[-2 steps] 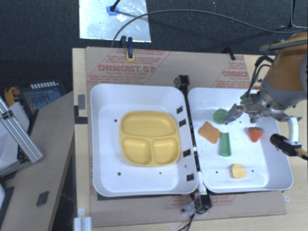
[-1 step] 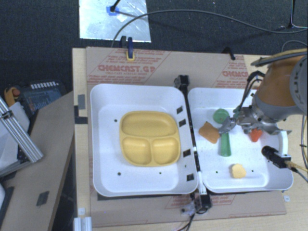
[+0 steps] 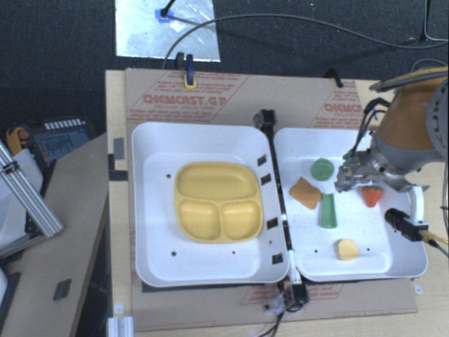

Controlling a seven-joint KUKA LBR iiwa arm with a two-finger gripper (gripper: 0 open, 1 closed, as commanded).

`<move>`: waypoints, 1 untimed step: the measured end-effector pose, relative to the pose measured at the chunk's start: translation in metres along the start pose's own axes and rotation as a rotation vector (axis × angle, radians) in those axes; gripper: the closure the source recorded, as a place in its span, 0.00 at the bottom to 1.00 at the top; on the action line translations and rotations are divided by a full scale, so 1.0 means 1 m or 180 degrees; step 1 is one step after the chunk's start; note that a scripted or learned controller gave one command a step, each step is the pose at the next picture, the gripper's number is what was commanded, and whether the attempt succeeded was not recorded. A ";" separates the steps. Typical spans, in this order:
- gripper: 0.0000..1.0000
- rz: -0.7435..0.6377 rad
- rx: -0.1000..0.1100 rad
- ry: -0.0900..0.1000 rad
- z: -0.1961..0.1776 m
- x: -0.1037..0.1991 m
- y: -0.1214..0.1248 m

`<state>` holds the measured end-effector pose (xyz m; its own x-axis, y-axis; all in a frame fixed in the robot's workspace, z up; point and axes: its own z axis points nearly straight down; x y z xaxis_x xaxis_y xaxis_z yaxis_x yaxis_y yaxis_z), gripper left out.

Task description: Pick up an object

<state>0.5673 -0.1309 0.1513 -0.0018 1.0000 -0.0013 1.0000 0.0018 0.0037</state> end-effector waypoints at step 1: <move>1.00 -0.0008 -0.0014 -0.0001 -0.061 0.005 -0.003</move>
